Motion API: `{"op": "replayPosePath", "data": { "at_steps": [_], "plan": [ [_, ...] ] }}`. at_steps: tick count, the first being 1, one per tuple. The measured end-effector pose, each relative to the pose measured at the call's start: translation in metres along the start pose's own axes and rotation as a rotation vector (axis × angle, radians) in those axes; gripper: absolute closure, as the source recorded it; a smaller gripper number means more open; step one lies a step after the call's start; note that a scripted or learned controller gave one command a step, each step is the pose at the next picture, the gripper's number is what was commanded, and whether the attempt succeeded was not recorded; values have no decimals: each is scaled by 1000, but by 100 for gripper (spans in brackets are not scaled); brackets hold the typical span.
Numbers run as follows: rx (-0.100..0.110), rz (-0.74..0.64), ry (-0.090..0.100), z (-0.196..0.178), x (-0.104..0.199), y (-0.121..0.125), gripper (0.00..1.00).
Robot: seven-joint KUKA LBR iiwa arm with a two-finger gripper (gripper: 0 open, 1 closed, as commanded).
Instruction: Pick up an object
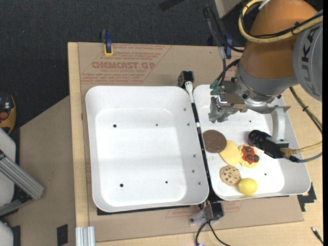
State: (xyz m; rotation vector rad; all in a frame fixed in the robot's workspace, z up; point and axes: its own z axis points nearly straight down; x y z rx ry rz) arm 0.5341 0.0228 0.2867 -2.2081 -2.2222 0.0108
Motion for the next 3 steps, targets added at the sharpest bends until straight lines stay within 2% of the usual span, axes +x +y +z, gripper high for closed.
{"op": "replayPosePath", "data": {
  "at_steps": [1,2,3],
  "plan": [
    [-32,-2,3,-170,48,-16,100],
    [-20,9,-2,-214,20,-14,100],
    [6,10,-3,-32,10,-15,100]
  ]
}}
